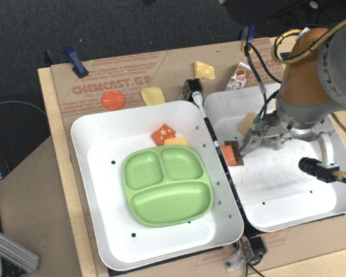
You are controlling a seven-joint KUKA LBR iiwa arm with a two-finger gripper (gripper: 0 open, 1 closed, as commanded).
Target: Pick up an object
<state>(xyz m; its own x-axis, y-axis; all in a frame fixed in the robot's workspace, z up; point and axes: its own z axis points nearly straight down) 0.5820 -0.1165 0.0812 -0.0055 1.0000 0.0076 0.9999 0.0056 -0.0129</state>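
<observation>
Gripper (pixel 247 144) hovered beside an orange block (pixel 229 154) — finger state impossible to tell.
Green tray (pixel 166 186) lay at nine o'clock.

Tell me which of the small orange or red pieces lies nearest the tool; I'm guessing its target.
The orange block in the right bin, against its left wall. The red piece and the orange disc lie farther left.

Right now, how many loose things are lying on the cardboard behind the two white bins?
4: an orange disc, a pale yellow block, a yellow wedge and a small red-and-white packet. The arm may hide more.
</observation>
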